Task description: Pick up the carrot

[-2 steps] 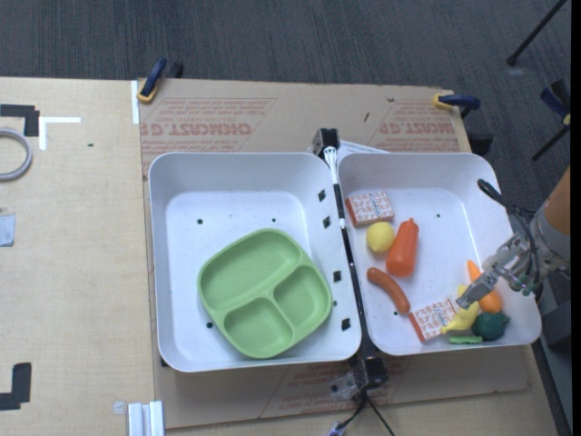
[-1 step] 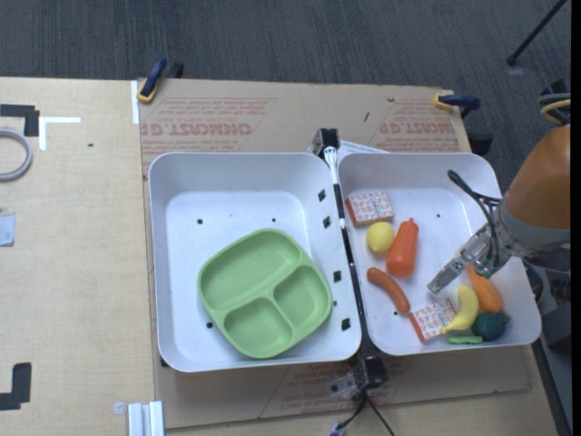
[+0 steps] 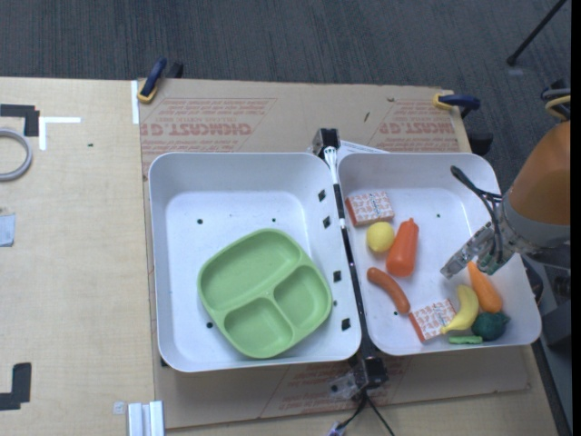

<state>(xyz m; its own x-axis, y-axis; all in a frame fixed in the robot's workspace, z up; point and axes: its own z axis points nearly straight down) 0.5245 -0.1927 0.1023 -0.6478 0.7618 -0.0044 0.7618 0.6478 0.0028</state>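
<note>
The carrot [image 3: 485, 290] is orange with a dark green leafy end [image 3: 491, 325]. It lies at a slant near the right wall of the right bin [image 3: 427, 173]. My gripper [image 3: 473, 259] hangs low over the carrot's upper tip, at the end of the grey arm with its orange band [image 3: 547, 175] coming in from the right. The carrot's upper tip sits right at the gripper, and I cannot make out whether they touch.
The right bin also holds a yellow banana [image 3: 465, 309], two small snack boxes [image 3: 369, 207] [image 3: 432, 319], a lemon [image 3: 380, 236], an orange-red bottle [image 3: 403, 246] and a sausage [image 3: 388, 289]. A green divided plate [image 3: 264, 292] lies in the left bin [image 3: 182, 189].
</note>
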